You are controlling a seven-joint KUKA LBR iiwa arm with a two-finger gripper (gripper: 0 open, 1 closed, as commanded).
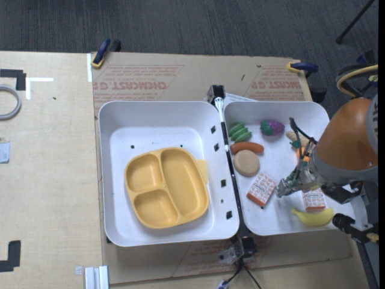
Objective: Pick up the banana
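Observation:
The yellow banana lies near the front right corner of the right bin, curved and flat on the floor. My gripper hangs over the right bin, a little above and to the left of the banana, close beside a red and white carton. Nothing shows in the gripper. The grey arm with its orange band covers the right side of that bin.
In the right bin are a green vegetable, purple grapes, a sausage, a tan bun and a small carton just above the banana. The left bin bears a yellow divided plate.

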